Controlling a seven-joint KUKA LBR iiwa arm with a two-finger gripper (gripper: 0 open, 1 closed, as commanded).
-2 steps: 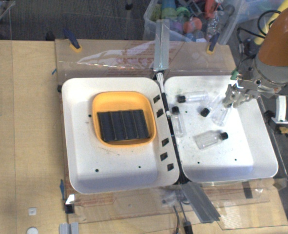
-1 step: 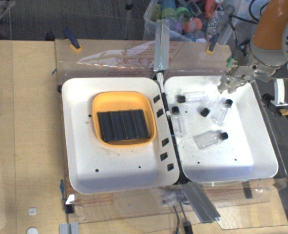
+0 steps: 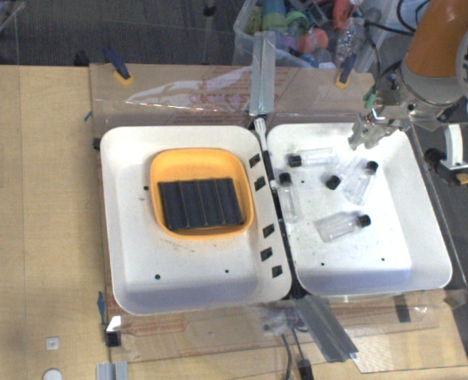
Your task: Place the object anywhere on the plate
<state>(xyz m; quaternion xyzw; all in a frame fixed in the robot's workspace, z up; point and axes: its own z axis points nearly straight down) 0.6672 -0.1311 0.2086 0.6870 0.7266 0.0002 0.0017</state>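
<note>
Orange plate (image 3: 201, 161) sits in the left bin (image 3: 123, 212); the hand (image 3: 368, 133), fingers' state unclear, hovers above clear vials (image 3: 340, 225).

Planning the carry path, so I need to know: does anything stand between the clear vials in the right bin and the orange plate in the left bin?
Only the raised rims where the two bins meet, marked with black tabs. The vials lie right of that divide, the plate left of it, with a dark ribbed block on it. The pincer hangs over the right bin's far edge.
</note>
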